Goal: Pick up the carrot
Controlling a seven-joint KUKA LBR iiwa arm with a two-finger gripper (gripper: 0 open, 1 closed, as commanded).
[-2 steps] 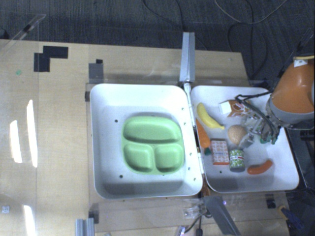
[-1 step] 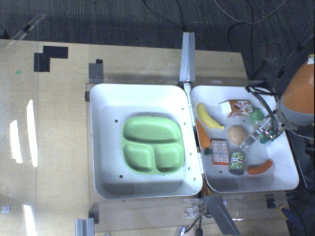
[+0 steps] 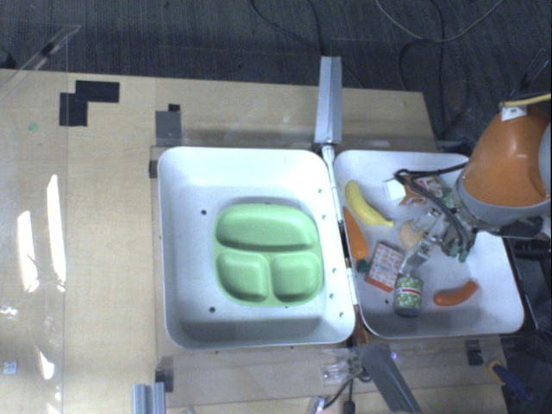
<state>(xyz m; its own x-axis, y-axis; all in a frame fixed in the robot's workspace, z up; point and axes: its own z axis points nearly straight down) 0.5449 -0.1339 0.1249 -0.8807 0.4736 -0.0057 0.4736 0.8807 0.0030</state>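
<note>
The carrot (image 3: 354, 236) is a slim orange piece lying lengthwise against the left wall of the right bin (image 3: 492, 317). A yellow banana (image 3: 366, 206) lies just above it. My gripper (image 3: 422, 247) hangs over the middle of the right bin, to the right of the carrot and apart from it. It sits above a small green-labelled can (image 3: 409, 294) and beside a flat red and white packet (image 3: 382, 266). Cables and the wrist body crowd its tip.
A red sausage (image 3: 454, 294) lies near the right bin's front right. The left bin (image 3: 181, 231) holds a green divided tray (image 3: 266, 250). The arm's orange band (image 3: 516, 158) looms over the right bin's far right corner.
</note>
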